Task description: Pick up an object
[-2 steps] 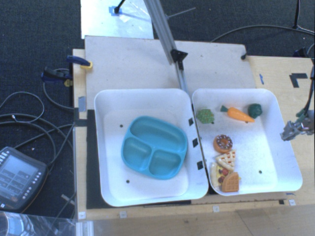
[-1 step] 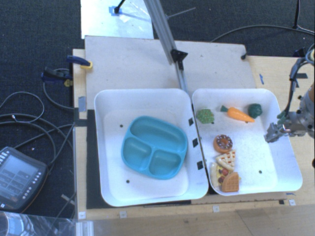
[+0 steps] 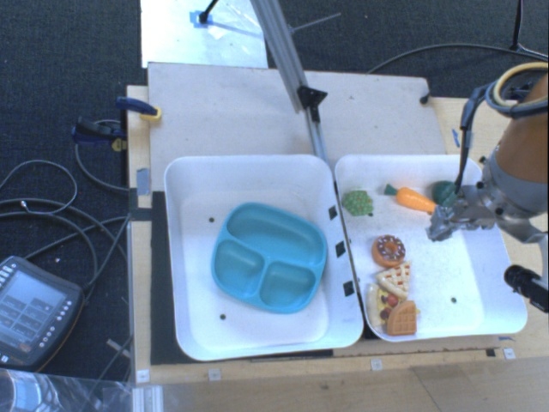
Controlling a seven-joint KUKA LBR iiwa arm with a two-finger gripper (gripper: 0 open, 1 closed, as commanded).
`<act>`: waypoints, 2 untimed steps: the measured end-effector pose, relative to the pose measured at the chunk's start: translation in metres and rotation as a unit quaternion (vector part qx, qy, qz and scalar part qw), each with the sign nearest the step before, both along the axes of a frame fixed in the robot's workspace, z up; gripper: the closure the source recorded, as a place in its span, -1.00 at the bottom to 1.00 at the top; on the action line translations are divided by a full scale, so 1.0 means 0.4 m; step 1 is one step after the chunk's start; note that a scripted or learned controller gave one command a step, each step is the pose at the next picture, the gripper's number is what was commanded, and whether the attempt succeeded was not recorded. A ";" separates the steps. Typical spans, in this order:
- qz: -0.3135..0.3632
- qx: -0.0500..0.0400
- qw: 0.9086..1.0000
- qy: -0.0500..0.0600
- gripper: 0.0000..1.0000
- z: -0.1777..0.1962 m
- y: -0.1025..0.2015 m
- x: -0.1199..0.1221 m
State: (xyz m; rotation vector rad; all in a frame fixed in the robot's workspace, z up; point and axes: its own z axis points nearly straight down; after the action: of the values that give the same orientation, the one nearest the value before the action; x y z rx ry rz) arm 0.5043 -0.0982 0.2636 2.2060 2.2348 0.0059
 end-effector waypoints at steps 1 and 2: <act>-0.001 0.000 1.000 0.000 1.00 -0.005 0.108 0.017; -0.001 0.000 1.000 0.002 1.00 -0.049 0.241 0.030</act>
State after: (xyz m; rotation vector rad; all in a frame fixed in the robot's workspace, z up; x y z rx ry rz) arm 0.5164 -0.0017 0.2441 2.2105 2.2350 0.0022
